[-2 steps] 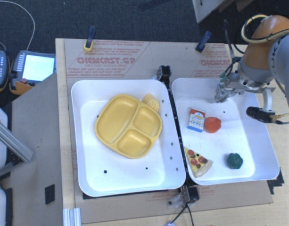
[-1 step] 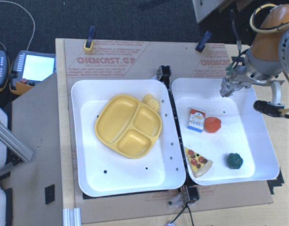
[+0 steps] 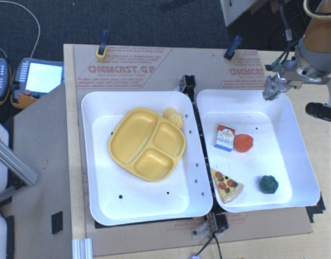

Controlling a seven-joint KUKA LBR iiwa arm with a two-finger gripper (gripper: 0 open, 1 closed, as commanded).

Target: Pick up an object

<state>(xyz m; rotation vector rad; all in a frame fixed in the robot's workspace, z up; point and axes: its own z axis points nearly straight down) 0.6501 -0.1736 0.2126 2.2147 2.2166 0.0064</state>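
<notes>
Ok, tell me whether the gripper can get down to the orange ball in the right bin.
Probably yes: the orange ball lies uncovered, only the small carton touching its left side.

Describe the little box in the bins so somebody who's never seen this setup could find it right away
Look in the right bin, the one nearer the arm, at its upper left part close to the divider between the bins. The small box lies there, touching a round orange-red object on its right. It is the only boxy, printed item: orange on top, white and blue below, unlike the pizza slice and the dark green lump lower down.
</notes>
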